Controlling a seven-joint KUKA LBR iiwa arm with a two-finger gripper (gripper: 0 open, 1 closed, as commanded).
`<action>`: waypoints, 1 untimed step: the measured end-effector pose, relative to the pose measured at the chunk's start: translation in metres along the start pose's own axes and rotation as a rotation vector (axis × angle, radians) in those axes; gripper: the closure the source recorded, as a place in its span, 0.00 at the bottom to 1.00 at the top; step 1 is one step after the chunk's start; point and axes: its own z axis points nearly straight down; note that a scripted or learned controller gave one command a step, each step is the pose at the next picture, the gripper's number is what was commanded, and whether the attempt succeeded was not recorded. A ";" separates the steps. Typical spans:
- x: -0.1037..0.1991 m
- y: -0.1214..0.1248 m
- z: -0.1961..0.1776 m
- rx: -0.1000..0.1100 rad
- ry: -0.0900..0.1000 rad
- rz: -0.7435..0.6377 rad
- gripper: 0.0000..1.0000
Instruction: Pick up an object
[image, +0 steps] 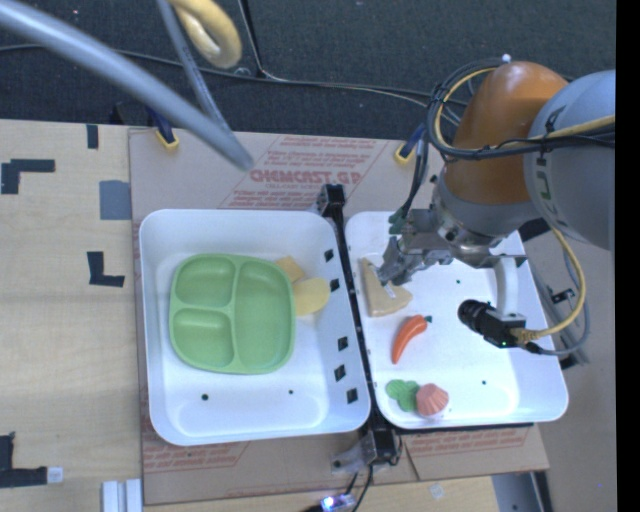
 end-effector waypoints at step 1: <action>0.035 0.023 0.006 -0.001 -0.001 0.003 1.00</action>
